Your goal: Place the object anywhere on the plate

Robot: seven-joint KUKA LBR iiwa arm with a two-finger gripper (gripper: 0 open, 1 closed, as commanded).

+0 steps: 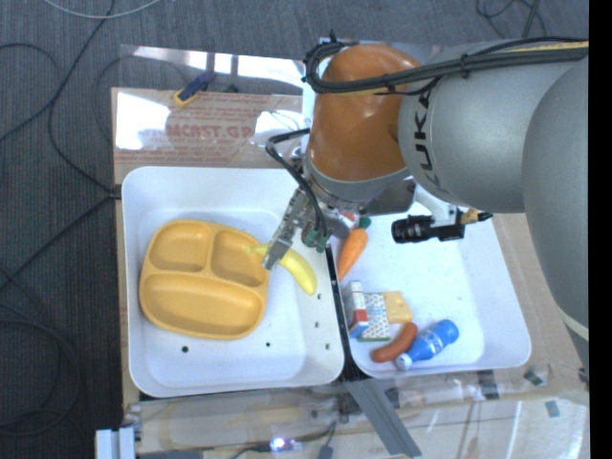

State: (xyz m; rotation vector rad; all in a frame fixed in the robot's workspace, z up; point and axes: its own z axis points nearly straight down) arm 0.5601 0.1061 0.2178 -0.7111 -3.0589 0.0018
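two white bins (229, 376); one plate (201, 280), banana (300, 272), carrot (352, 251), sausage (393, 343), bottle (432, 339).

Right bin (497, 285) has a carrot (352, 250), sausage (394, 343), blue bottle (430, 340), plus a cracker-looking thing (396, 308) by a small box (360, 310).

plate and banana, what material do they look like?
Plate: likely molded plastic, uniform yellow-orange, soft sheen, rounded compartment walls. Banana: probably plastic toy, flat even yellow with a smooth surface; it's small, so I can't be sure.
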